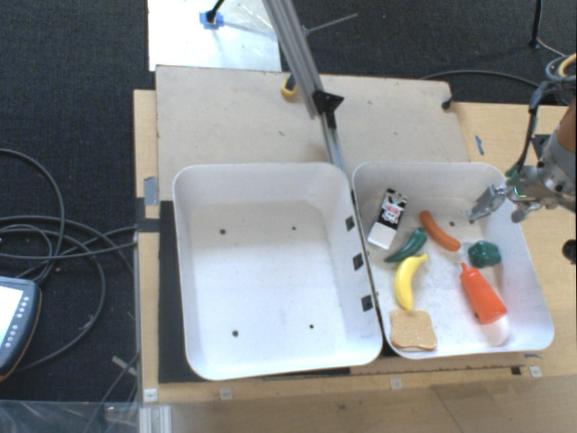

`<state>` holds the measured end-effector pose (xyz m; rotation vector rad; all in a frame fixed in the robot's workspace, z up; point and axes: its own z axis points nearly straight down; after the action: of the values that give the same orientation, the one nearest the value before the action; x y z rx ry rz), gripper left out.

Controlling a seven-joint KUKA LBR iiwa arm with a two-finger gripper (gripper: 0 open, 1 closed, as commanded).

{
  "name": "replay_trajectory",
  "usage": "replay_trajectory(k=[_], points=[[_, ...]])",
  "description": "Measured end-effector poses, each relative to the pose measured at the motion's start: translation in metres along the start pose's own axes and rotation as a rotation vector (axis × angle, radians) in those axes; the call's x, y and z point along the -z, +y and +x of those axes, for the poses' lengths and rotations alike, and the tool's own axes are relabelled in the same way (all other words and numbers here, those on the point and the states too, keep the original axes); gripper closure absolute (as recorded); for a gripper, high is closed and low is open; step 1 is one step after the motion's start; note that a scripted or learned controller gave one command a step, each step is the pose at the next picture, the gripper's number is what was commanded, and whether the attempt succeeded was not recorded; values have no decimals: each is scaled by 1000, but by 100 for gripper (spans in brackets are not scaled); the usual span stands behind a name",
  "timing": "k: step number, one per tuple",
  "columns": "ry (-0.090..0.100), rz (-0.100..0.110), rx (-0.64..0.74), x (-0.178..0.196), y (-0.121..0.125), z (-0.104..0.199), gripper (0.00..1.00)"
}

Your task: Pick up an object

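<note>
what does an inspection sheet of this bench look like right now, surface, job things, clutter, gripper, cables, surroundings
surface: wooden bench bearing a left white bin and a right white bin side by side.
job's things: all in the right bin: banana, green pepper, sausage, slice of bread, orange bottle, dark green piece, small black and white box.
clutter: yellow bit on the bench's far part.
grippers: gripper over the right bin's far right corner, nothing seen between its jaws; open or shut unclear.
cables: loops on the floor at left; one across the far right.
surroundings: dark carpet, handheld pendant at left, slanted metal pole.
</note>
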<state>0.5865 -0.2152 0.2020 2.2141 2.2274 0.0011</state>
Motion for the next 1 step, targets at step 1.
replay_trajectory(k=[1], points=[[0, 0, 1, 0, 0, 0, 0]])
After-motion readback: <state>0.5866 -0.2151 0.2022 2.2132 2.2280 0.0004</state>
